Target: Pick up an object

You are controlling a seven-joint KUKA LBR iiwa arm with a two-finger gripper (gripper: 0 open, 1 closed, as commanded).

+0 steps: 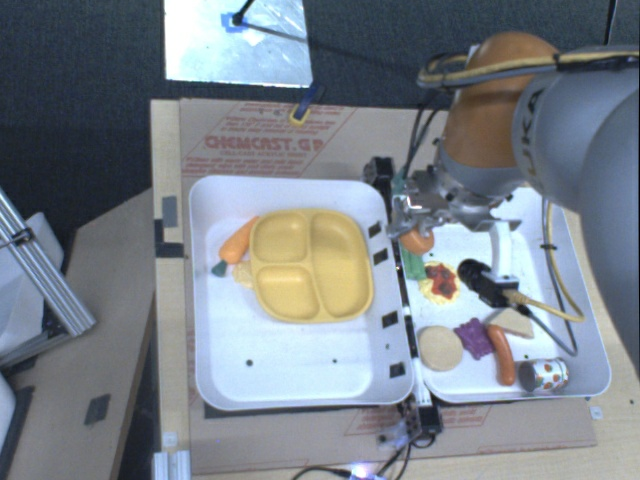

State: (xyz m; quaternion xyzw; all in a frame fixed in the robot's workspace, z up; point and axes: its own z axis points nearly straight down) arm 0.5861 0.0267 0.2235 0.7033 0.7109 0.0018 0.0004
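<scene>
Nearest the lens, a small printed can [545, 373] lies at the right bin's [585, 353] five o'clock corner, with a red sausage [503, 356] just beside it at nine o'clock. A purple bunch [473, 336] and a round tan biscuit [440, 348] sit farther toward nine. The jaws hang over the bin's ten o'clock corner, right above an orange piece [418, 240]; whether they are wide or narrow cannot be told. In the left bin [280, 358], a yellow divided plate [305, 265] has a carrot [238, 240] at its nine o'clock edge.
</scene>
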